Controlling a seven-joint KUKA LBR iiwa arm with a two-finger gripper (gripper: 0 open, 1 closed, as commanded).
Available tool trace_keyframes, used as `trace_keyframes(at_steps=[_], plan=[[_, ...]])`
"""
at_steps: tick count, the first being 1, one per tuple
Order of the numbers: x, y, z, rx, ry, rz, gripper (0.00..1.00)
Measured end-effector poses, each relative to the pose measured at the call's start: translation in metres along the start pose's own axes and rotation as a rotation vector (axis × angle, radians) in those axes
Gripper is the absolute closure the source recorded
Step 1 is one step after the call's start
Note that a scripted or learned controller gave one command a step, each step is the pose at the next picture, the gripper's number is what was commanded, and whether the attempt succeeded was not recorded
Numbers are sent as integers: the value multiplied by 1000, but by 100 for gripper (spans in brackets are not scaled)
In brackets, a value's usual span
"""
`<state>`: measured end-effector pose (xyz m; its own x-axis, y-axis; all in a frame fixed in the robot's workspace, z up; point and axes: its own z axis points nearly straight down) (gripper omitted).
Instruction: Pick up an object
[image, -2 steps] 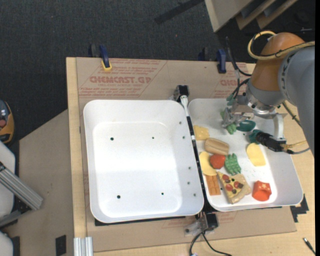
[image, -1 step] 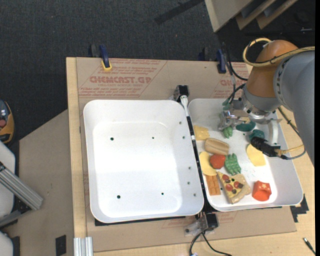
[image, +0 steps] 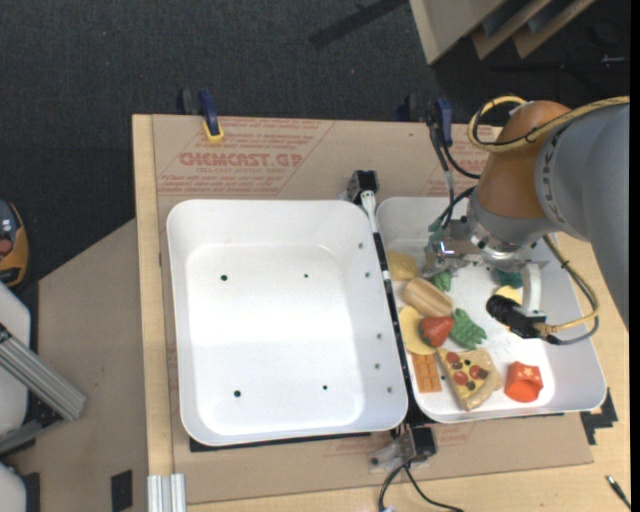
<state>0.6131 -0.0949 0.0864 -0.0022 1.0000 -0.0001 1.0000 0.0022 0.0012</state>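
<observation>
On the right white bin (image: 585, 385) lies a red toy (image: 523, 381); tool (image: 447, 257) grip unclear

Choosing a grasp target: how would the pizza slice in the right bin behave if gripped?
The pizza slice looks like moulded toy food, so probably stiff and light. It lies flat, unlikely to roll, but its low profile may slip from the fingers. The orange strip lies alongside, crowding that edge.
</observation>
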Motion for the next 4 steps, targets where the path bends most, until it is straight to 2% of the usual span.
trace_keyframes(at_steps=[1, 2, 3, 4], plan=[[-35, 31, 1, 0, -2, 3, 100], [-8, -56, 0, 4, 2, 4, 100], [1, -66, -78, -6, -1, 1, 100], [3, -72, -48, 6, 2, 2, 100]])
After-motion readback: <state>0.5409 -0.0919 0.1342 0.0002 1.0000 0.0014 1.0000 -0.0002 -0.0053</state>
